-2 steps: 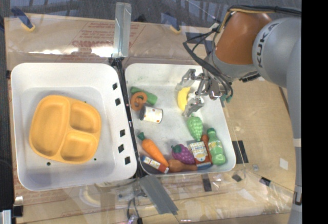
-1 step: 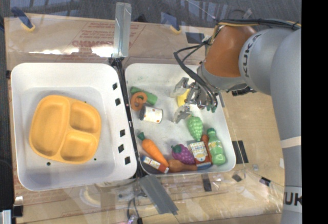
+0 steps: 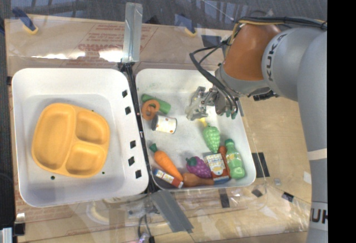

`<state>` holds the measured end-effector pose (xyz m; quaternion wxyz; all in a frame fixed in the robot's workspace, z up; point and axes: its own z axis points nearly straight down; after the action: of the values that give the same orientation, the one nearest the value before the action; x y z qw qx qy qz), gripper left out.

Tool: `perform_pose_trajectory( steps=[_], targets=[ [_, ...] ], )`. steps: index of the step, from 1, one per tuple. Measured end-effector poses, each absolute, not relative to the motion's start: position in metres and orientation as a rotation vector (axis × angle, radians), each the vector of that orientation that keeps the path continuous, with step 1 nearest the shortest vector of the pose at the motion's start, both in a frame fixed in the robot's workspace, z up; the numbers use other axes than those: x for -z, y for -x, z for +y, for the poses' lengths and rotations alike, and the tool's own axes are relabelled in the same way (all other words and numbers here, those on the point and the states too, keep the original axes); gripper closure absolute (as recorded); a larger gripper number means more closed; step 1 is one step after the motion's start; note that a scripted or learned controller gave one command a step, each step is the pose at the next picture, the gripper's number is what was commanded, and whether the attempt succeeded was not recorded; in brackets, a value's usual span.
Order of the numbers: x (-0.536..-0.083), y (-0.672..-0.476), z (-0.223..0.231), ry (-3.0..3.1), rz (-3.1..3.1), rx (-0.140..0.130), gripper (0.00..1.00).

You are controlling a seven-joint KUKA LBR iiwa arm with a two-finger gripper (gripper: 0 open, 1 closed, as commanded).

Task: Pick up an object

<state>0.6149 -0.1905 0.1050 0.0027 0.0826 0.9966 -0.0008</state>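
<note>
My gripper (image 3: 196,107) hangs in the right bin (image 3: 183,78), and I cannot tell its state. Just below it lies the corn (image 3: 211,137): small, green, knobbly husk with a yellow tip, beside a green bottle (image 3: 234,162).

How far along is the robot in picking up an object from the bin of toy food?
Done: the end effector is in the right white bin. In hand: it hangs above the green toy grape bunch, nothing visibly between its fingers. Left: grasp and lift. The yellow divided plate sits in the left bin.
</note>
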Motion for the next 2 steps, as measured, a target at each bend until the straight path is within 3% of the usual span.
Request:
perform_pose_trajectory(
  steps=[1,2],
  targets=[
    [-0.225,-0.481,-0.185,-0.7,3.057,0.001,1.0],
    [-0.126,-0.481,-0.192,-0.09,3.128,0.005,1.0]
  ],
)
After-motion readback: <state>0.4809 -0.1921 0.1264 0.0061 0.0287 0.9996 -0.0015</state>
